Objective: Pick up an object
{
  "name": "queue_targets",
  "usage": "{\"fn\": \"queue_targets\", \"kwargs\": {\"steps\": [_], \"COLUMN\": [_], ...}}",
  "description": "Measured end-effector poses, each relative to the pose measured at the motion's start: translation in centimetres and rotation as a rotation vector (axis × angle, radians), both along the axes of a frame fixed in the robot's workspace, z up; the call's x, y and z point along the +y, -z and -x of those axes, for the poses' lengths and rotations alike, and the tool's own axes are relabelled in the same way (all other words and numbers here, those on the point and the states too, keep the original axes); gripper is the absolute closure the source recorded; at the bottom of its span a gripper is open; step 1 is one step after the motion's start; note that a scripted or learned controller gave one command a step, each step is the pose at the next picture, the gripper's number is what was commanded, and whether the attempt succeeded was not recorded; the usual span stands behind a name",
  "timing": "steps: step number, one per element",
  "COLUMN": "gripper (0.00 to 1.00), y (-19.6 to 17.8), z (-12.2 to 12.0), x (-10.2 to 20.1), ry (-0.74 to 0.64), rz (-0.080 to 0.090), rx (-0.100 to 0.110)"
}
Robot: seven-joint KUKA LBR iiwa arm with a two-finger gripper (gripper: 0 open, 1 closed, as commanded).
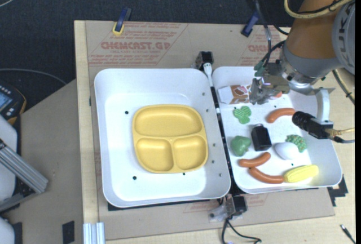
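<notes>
Toy food [243,115] in right bin [333,164], tool [260,92] just above.

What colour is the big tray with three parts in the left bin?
Yellow. The tray shows clearly in the camera view, lying in the left bin.

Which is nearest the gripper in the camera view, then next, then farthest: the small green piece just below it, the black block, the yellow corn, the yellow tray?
From the gripper:
1. Small green piece, just below it.
2. Black block, mid right bin.
3. Yellow corn, right bin's near corner.
4. Yellow tray, left bin.
</notes>
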State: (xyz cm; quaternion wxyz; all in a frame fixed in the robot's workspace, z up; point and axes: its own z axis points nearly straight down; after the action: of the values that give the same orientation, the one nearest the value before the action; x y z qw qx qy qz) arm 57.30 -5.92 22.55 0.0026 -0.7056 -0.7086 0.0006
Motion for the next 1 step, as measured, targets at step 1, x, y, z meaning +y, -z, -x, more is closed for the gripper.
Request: {"fn": "queue_targets", "kwargs": {"steps": [1], "gripper": [1.00], "y": [-0.48], "z": [4.59], "x": [2.41], "ry": [0.002], "rz": [0.001], "rx": [0.000]}}
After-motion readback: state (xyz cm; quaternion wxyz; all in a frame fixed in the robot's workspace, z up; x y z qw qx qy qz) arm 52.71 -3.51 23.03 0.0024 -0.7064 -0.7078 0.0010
